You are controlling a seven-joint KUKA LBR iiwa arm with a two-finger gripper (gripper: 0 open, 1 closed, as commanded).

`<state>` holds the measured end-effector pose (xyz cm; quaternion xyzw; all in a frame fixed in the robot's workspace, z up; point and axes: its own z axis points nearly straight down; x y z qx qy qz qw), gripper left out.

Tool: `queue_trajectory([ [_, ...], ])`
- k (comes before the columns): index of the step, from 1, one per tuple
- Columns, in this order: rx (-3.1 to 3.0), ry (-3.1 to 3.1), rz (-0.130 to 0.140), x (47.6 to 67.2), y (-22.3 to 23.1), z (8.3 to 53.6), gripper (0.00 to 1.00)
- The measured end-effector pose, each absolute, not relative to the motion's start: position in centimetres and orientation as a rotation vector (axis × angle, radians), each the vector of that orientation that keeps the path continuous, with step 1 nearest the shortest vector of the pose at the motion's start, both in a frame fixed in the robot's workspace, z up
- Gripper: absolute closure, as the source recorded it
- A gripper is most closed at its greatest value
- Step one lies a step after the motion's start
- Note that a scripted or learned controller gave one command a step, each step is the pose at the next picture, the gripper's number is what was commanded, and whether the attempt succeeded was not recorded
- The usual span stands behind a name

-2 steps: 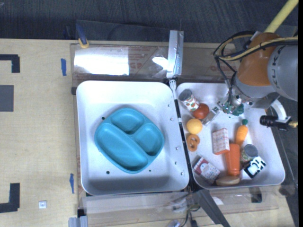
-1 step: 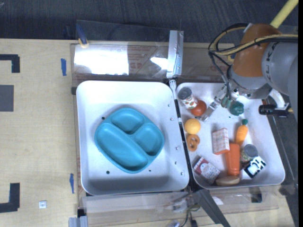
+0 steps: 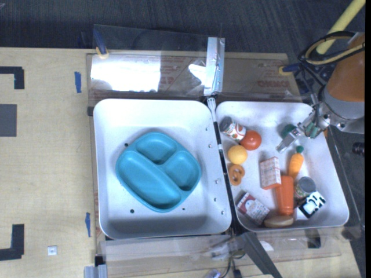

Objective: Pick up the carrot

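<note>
Right bin [image 3: 342, 190]: carrot [image 3: 295, 163] lying near back right, green top toward gripper [image 3: 288, 138], just below it, not between fingers. Gripper hovering over bin, finger spread impossible to tell. Left bin [image 3: 104, 155]: blue divided tray [image 3: 158, 170].

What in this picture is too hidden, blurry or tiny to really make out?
- Gripper, camera view: too small and blurred to tell open from shut.
- Arm: cut off by the right edge.
- Small can and snack packet in the right bin: labels too small to read.
- Carrot: its leafy top is tiny, and whether the gripper touches it is unclear.
</note>
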<state>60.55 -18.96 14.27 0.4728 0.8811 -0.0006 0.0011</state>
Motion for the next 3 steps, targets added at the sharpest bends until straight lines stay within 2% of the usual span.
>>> queue_trajectory([
  [1, 1.489, 2.748, -0.002, 53.0, -21.1, 10.1, 0.00],
  [2, 1.484, 2.743, 0.002, 53.3, -21.1, 11.0, 1.00],
  [3, 1.493, 2.751, 0.006, 60.4, -18.1, 23.5, 1.00],
])
